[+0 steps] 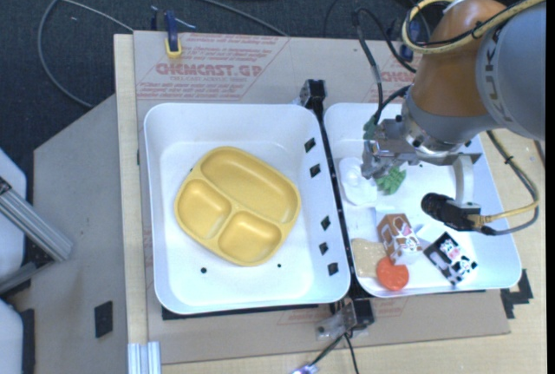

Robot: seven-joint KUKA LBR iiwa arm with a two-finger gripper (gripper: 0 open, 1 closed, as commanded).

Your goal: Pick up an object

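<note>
**Green Object Directly Under the Gripper**

Green, leafy toy lies in the right bin, at its upper left. The gripper sits over it, touching or just above. Finger spacing cannot be determined here. Judged approach: straight down, no sideways offset required.

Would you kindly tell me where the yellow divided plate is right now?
The yellow divided plate lies in the left bin, roughly at its centre, across the divider from the right bin that holds the small toys.
</note>
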